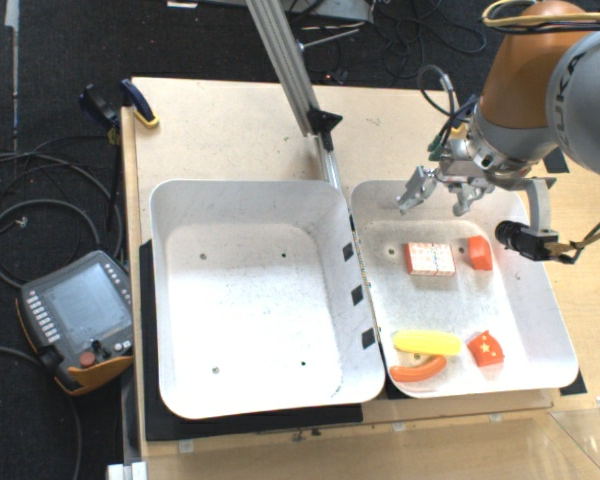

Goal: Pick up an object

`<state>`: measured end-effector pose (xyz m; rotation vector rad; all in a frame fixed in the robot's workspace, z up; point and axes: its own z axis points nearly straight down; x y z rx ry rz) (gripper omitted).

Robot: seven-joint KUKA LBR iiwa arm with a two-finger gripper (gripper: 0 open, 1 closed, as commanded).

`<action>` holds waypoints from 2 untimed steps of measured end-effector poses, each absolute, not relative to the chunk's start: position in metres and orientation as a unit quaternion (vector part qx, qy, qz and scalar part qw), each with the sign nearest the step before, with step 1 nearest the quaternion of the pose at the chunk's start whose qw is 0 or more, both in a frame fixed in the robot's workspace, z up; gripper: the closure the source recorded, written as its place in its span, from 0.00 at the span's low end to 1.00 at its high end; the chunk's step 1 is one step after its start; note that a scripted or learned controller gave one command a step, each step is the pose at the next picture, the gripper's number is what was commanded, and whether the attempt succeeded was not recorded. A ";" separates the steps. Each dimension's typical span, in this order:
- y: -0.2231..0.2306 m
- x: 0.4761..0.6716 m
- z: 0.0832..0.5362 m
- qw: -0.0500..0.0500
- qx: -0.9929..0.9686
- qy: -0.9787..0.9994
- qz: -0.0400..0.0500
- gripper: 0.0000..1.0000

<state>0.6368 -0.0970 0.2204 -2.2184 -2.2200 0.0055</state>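
Note:
My gripper hangs open above the far edge of the right bin, its two fingers spread apart with nothing between them. Below it in that bin lie a pink-and-white block and a small orange piece. Nearer the front of the bin are a yellow banana-shaped piece, an orange curved piece just under it, and a small red-orange block.
The left bin stands beside the right one, sharing a raised middle wall. A slanted metal pole rises from the bench behind the bins. A teach pendant lies on the floor at the left.

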 end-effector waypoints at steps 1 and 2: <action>-0.105 0.636 0.172 0.002 -0.708 -0.707 0.002 0.00; -0.101 0.632 0.128 0.002 -0.707 -0.707 0.002 0.00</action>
